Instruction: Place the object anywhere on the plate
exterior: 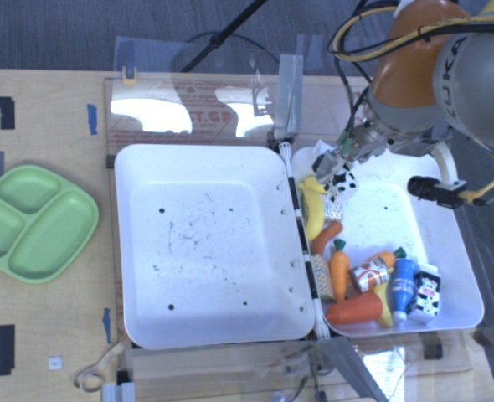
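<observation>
The green three-compartment plate (38,221) lies on the bench at the far left, outside both bins. My gripper (334,172) is low over the back left corner of the right bin (448,249), just above the top end of a yellow banana (312,209). A small black-and-white spotted piece (342,188) sits right under the gripper; I cannot tell whether it is held. The toys lie in the right bin's left and front parts: an orange carrot (339,275), a can (371,273), a blue bottle (402,285) and a red pepper (356,309).
The left bin (205,241) lies between the plate and the right bin, its raised rim running along the divide (301,233). A cow-patterned carton (429,292) lies at the right bin's front right. Cables and the arm's body hang over the back right.
</observation>
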Tool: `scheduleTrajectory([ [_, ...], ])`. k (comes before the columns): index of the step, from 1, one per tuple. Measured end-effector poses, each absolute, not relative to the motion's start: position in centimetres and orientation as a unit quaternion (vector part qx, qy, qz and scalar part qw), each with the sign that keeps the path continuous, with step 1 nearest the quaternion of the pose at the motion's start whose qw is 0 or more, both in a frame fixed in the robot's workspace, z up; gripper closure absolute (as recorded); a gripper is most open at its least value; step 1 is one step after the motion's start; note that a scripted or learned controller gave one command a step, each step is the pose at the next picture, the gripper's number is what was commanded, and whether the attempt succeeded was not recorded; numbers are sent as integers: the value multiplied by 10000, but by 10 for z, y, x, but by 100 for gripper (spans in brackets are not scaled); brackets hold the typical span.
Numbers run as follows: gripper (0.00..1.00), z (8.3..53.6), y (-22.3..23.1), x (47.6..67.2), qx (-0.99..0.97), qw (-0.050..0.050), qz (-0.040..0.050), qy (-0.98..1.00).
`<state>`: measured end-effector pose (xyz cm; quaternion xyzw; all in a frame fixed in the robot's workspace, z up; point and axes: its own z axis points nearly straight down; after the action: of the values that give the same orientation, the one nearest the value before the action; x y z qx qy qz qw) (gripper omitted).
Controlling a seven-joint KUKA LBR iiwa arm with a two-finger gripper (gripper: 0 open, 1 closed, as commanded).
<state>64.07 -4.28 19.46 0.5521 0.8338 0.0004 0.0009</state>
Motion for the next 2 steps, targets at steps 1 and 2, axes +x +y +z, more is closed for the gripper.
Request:
scheduleTrajectory([
  [1,100,183,-20,666,6460,-21,-17,7633],
  [2,100,184,50,642,6901,-11,-6,7237],
])
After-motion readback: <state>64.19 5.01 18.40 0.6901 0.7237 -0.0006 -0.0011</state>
